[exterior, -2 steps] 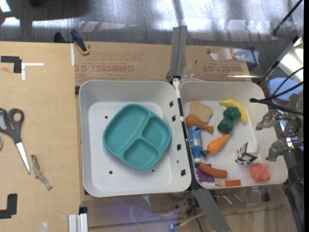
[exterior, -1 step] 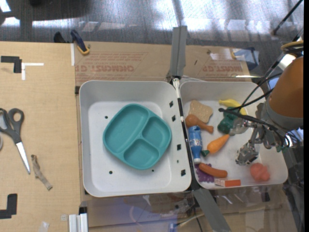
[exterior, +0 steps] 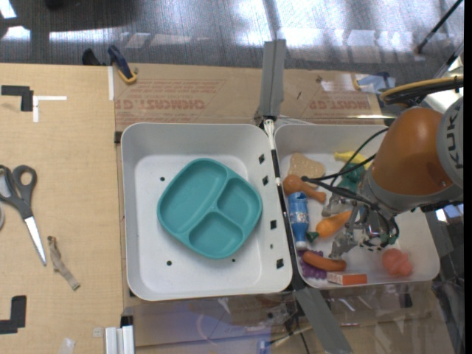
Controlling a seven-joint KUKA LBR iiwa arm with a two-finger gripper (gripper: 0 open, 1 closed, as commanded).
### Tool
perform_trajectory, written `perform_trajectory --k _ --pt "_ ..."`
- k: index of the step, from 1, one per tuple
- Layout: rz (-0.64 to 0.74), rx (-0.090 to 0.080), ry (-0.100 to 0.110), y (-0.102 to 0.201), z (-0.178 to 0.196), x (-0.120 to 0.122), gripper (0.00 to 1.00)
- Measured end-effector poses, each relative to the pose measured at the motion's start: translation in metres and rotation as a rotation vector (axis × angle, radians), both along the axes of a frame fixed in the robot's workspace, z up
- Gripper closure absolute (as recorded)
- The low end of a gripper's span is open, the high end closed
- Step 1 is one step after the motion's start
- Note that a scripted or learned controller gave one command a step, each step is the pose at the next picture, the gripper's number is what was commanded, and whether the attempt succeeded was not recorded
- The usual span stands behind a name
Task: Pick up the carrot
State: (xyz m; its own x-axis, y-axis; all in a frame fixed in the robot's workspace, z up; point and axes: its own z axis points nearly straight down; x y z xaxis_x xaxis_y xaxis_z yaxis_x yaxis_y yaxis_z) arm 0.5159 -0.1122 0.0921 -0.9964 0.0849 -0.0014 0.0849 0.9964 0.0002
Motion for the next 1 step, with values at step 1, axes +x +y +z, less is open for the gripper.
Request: perform_trajectory --k 1 --pt "0.125 -0.002 -0.004 0.0038 0.0015 0.0223 0.00"
